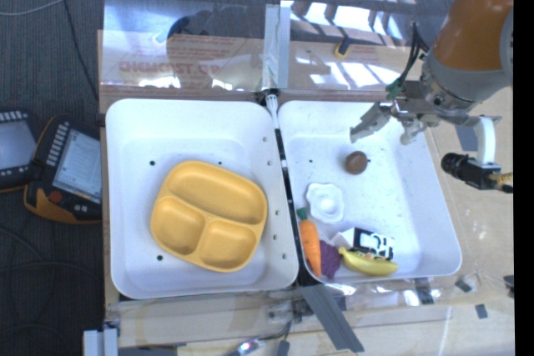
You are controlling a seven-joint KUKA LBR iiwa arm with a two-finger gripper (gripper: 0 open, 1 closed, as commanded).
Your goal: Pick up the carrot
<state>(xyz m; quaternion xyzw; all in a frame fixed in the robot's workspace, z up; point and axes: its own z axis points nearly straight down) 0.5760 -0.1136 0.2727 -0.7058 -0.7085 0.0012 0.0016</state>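
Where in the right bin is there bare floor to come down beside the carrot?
Bare floor lies in the right bin: along its right wall, and at the top between the gripper and the divider. The near left corner is crowded: carrot, purple piece, banana, black-and-white item and fried egg bunch together. The brown ball sits mid-bin.

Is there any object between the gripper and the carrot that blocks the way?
The gripper hangs above the right bin's far part. The carrot lies near the front left corner. Between them lie a brown ball and a white fried egg toy. A purple item touches the carrot's right side.
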